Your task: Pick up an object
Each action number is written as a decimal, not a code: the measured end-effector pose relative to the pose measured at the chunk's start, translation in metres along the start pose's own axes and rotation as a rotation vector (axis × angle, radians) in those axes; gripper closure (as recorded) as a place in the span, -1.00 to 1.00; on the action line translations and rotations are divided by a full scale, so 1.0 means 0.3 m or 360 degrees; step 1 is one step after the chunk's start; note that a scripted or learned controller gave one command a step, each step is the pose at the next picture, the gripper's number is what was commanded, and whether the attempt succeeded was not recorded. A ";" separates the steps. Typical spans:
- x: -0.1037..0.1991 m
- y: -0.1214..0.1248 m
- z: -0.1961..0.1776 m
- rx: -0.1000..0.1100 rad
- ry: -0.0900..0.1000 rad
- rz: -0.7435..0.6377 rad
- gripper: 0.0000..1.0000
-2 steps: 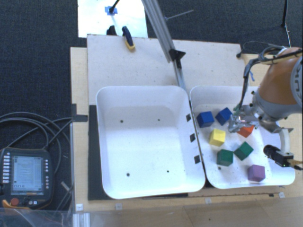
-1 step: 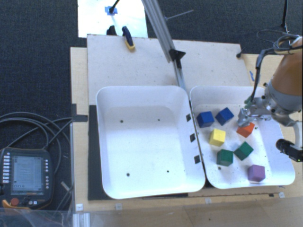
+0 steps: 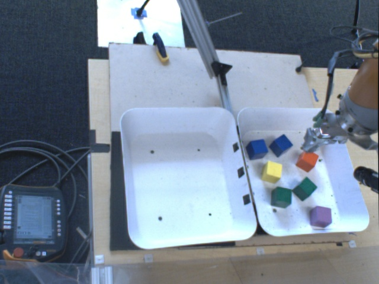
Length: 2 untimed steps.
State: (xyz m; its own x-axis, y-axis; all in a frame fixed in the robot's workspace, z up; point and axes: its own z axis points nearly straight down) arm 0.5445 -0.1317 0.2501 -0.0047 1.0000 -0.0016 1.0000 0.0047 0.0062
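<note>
The right bin [image 3: 344, 179] holds several small blocks: two blue ones [image 3: 256, 148] [image 3: 281, 144], a yellow one [image 3: 272, 171], two green ones [image 3: 281, 197] [image 3: 305, 188], a purple one [image 3: 320, 216] and an orange one [image 3: 307, 161]. My gripper [image 3: 312, 139] reaches in from the right and hangs low over the bin's back right part. It sits just above and behind the orange block, and I cannot make out whether it touches it.
The left bin [image 3: 177, 176] lies beside the right one, with black clips [image 3: 241, 172] along the shared rim. A slanted metal pole [image 3: 201, 31] crosses the back of the bench. A teach pendant [image 3: 32, 220] and cables lie off the bench at lower left.
</note>
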 end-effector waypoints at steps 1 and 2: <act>0.175 -0.052 -0.028 0.0007 0.0005 -0.0009 1.00; 0.322 -0.069 -0.040 0.0007 0.0005 -0.0009 1.00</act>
State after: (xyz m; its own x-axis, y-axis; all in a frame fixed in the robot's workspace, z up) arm 0.5233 -0.0351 0.2619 -0.0103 0.9999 0.0016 0.9999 0.0103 0.0019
